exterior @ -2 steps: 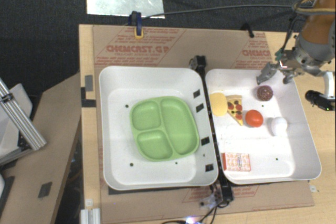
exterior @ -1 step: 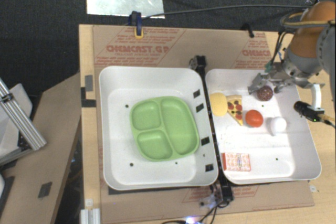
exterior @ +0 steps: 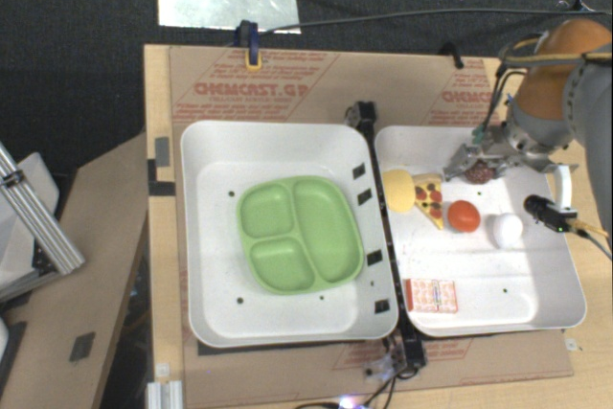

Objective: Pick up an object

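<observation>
My gripper is low over the far part of the right bin, beside a small dark red thing that lies just under it. Whether that thing is gripped cannot be seen. Nearby in the same bin lie a yellow round piece, a toy pizza slice, a red tomato and a white egg. A red and white packet rests near the bin's front.
The left bin holds a green divided plate. A black divider with clips runs between the bins. The grey arm with its orange band comes in from the right above the right bin's far corner.
</observation>
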`<state>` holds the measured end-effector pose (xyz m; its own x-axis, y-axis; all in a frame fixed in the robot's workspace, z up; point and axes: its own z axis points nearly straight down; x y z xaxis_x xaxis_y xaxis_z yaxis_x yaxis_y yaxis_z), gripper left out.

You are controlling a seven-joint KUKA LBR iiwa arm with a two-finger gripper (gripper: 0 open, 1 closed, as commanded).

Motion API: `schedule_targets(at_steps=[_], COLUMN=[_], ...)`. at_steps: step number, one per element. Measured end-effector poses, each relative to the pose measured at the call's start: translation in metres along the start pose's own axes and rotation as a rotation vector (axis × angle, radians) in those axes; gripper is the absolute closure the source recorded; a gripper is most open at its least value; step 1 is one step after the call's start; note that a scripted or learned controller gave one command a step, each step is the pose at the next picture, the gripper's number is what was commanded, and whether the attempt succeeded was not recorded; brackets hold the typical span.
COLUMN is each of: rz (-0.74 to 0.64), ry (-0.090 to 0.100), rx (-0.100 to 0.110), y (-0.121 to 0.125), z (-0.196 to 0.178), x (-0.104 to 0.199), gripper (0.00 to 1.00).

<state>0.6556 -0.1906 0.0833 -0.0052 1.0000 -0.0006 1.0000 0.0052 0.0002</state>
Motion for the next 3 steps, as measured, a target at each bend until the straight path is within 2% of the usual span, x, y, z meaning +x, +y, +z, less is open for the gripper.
schedule_targets(at_steps=[1,3], rz=[-0.002,-0.001], ry=[-0.002,-0.003], rx=[-0.006,-0.010], y=[0.002,0.008], z=[-0.014,-0.146], x=[0.000,-0.003], gripper=[1.00,1.00])
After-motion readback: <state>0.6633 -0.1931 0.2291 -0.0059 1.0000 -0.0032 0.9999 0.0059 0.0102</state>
